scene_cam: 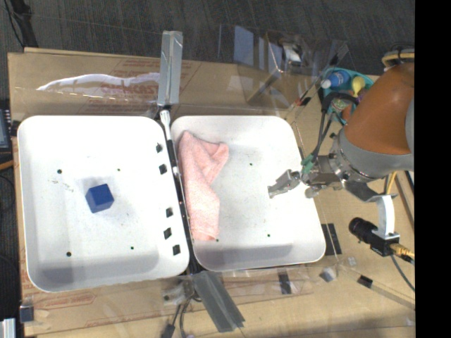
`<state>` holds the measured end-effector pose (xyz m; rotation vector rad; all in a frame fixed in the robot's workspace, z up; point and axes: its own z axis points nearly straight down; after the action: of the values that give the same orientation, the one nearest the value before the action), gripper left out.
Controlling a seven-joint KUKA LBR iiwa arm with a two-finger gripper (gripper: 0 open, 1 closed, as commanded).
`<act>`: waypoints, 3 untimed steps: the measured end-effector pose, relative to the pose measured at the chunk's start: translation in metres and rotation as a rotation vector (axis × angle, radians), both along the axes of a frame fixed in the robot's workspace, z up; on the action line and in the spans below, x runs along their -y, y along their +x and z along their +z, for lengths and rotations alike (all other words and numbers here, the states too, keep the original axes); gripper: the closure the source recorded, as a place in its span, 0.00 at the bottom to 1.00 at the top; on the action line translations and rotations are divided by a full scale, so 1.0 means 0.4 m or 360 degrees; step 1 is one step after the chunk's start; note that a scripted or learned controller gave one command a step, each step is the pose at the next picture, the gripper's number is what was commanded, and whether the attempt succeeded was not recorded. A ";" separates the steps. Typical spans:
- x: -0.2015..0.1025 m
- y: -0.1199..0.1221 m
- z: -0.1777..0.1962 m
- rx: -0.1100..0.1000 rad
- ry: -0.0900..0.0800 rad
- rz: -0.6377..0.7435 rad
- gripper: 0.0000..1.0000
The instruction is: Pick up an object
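Where the right bin (282, 248) meets the divider, you see a soft, rumpled pink cloth (201, 189) along its left wall. The metal gripper (283, 184) hovers right of it, fingers slightly parted, empty. A hard blue cube (100, 196) sits in the left bin (42, 259).
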<state>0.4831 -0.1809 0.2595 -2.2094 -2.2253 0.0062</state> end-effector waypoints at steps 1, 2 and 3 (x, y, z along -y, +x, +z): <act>-0.226 0.042 -0.183 -0.0001 0.0000 0.0294 0.00; -0.195 0.108 -0.410 0.0001 0.0002 0.0313 0.00; -0.171 0.264 -0.420 0.0009 0.0001 0.0299 0.00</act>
<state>0.5889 -0.1124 0.0915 -1.9938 -2.4256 -0.0001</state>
